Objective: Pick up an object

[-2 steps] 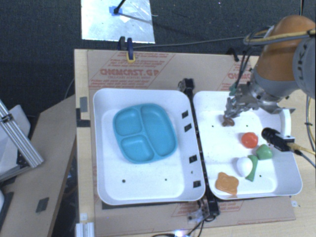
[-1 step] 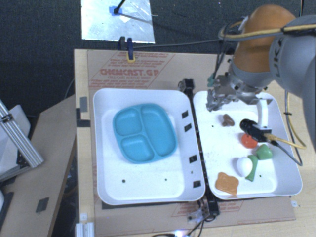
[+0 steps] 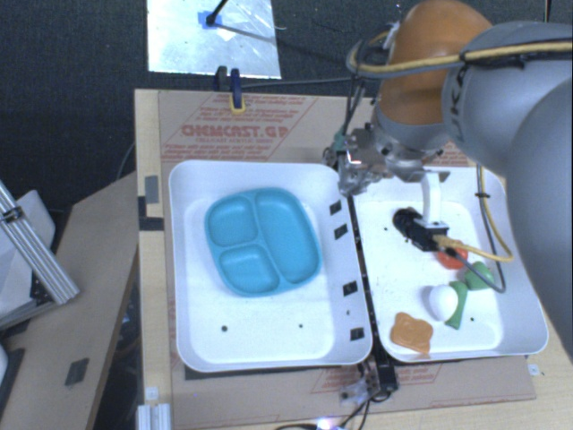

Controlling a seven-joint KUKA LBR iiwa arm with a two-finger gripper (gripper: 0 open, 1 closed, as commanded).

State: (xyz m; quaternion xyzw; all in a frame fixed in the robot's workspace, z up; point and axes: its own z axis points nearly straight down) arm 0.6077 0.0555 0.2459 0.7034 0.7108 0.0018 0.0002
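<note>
Camera view: gripper [image 3: 355,176] above far end of rims between bins, open/closed state cannot be told. White ball [image 3: 440,301] and orange piece [image 3: 412,331] lie in right bin [image 3: 387,271], near side. Risk: descent here strikes rim, grasps nothing.

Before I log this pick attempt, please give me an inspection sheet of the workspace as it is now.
Surface: left bin and right bin, white, side by side on a cardboard sheet.
Job's things: orange piece, white ball and green piece in the right bin.
Clutter: blue divided plate in the left bin.
Grippers: gripper above the far end of the bins' shared edge; grip unclear.
Cables: yellow cable along the arm.
Surroundings: blue clamp, silvery sheet, dark backdrop.
</note>
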